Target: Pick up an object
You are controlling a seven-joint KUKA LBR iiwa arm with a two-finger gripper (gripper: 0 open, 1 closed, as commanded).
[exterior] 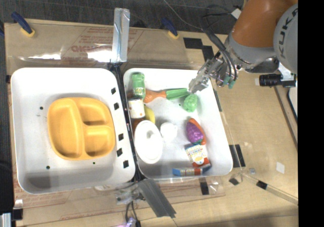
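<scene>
The green toy [190,102] lies in the right bin [224,135], just below the gripper [198,84], beside the carrot [164,94]. We judge it light, rounded, somewhat slippery; pinch across its middle. We cannot tell the fingers' state.

small green lumpy object [191,102] lies in the right bin's [223,124] upper right area.
</scene>
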